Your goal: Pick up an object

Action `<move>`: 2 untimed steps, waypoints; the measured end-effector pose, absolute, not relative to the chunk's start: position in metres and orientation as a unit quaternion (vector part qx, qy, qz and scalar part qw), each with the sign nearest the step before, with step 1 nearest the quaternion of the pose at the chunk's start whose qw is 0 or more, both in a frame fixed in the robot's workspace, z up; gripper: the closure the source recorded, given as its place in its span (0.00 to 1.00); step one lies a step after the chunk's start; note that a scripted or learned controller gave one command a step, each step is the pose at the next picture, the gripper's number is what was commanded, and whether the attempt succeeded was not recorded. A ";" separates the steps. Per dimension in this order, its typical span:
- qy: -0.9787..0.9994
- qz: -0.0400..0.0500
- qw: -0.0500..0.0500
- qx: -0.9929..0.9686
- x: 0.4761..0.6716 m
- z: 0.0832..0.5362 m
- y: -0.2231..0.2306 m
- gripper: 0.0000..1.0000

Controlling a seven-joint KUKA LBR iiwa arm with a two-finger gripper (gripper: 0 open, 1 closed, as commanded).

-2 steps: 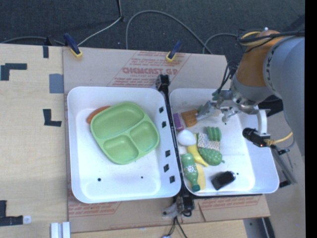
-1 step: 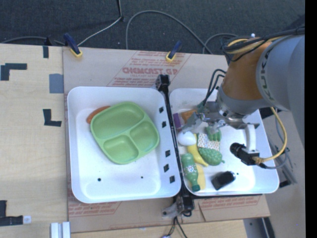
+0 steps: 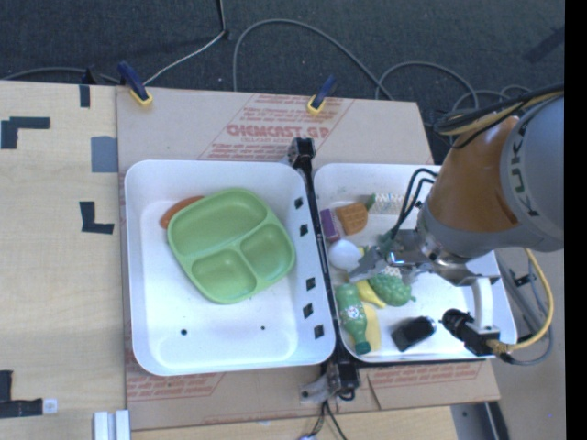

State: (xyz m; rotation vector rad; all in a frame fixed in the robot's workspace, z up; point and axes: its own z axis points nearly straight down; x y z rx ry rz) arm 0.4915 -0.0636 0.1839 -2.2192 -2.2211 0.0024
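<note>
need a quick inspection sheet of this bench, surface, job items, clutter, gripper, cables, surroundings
surface: cardboard sheet held by two yellow clamps, bearing the left bin and the right bin side by side
job's things: right bin holds a green bottle, a yellow piece, a green knobbly toy, a white ball, an orange block and a black object
clutter: green divided plate in the left bin, lying over an orange item
grippers: gripper low in the right bin, by the green knobbly toy; grasp not clear
cables: grey leads on the floor beyond the bench
surroundings: dark carpet; wooden board with black tape marks
</note>
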 end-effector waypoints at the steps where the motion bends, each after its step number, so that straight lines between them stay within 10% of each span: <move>1: -0.708 0.001 0.001 -0.707 0.495 0.184 -0.071 0.00; 2: -0.708 0.000 0.001 -0.707 0.487 0.184 -0.074 0.00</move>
